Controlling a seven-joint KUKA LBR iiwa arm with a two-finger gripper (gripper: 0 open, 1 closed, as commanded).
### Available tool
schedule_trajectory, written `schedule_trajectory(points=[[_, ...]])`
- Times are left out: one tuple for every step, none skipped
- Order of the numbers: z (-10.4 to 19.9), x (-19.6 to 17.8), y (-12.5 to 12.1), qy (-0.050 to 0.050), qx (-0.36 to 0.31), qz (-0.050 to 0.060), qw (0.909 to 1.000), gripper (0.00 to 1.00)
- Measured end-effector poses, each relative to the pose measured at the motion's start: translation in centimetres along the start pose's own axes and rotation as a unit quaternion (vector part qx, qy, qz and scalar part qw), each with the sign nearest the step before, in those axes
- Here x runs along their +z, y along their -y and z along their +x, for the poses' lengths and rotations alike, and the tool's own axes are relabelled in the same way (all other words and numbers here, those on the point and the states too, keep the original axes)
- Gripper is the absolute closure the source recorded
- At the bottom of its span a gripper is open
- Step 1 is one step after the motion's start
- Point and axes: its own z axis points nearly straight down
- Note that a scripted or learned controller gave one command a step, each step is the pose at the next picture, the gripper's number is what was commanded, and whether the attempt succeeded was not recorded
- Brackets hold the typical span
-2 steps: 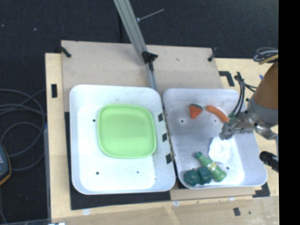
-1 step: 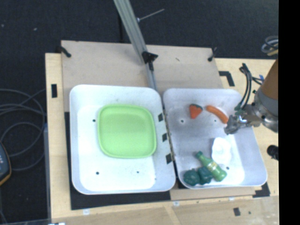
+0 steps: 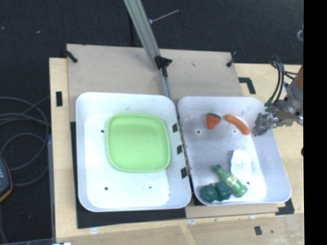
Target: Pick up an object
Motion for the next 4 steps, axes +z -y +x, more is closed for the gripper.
schedule_trajectory(points=[[4.9, 1.4, -0.6, -0.001, -0.002, 0.002, 1.0, 1.0], [11.0, 2.0, -1.0, -0.001, -0.002, 0.002, 1.0, 1.0], [16.3, 2.8, -2.5, -0.001, -0.002, 0.003, 1.0, 1.0], [21.4, 1.9, -2.7, -0.001, -0.002, 0.002, 1.0, 1.0]])
